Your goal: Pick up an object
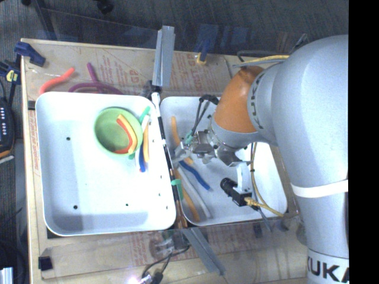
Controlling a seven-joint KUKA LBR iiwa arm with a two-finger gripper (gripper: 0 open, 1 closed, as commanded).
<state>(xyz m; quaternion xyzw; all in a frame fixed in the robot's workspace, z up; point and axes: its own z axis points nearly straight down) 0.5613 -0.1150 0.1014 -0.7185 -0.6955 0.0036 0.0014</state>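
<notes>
At centre frame we see the gripper (188,149) lowered over the right bin (269,209), seemingly to reach the blue stick (196,176), though we cannot tell its grasp.

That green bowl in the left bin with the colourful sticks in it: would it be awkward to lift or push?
The green bowl looks thin, probably plastic, so likely light and stiff. Its round rim and smooth sides may let two fingers slip off. The loose sticks lean over its edge, so a push or tilt would probably spill them into the left bin.
</notes>
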